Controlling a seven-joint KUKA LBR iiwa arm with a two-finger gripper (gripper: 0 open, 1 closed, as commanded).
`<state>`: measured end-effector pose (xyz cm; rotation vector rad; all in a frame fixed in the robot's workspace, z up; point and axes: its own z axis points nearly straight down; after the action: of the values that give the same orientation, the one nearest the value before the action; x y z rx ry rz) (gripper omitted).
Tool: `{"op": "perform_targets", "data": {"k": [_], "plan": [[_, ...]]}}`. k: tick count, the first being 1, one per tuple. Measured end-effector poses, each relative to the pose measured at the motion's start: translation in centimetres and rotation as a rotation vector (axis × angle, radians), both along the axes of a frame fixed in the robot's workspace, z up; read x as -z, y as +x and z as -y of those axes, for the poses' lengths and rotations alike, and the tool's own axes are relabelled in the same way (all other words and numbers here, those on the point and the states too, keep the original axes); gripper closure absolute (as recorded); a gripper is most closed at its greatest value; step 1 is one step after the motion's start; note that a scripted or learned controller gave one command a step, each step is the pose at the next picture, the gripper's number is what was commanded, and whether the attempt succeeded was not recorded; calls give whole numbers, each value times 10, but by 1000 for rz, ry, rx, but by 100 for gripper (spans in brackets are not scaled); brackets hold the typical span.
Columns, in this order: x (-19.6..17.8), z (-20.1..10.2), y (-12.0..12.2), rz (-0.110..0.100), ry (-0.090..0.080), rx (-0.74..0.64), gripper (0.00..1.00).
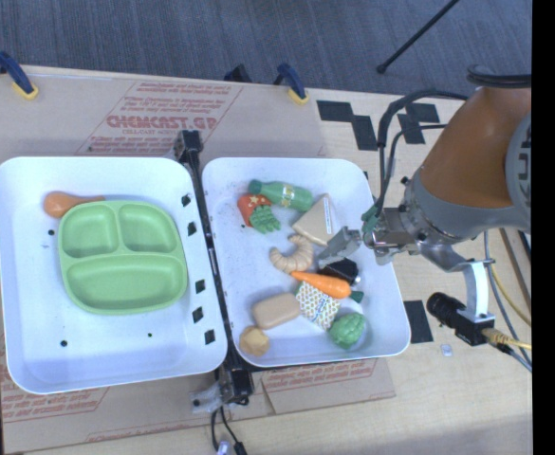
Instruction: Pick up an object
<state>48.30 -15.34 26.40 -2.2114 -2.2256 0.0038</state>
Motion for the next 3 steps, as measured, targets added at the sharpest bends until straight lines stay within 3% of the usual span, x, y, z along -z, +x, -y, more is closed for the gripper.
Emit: {"op": "perform_targets", "data": {"k": [1, 2, 3], "plan": [[113, 14, 31, -3, -1, 273, 0], [163, 9, 25, 29, -12, -38, 0], [155, 8, 24, 22, -8, -42, 100]]}}
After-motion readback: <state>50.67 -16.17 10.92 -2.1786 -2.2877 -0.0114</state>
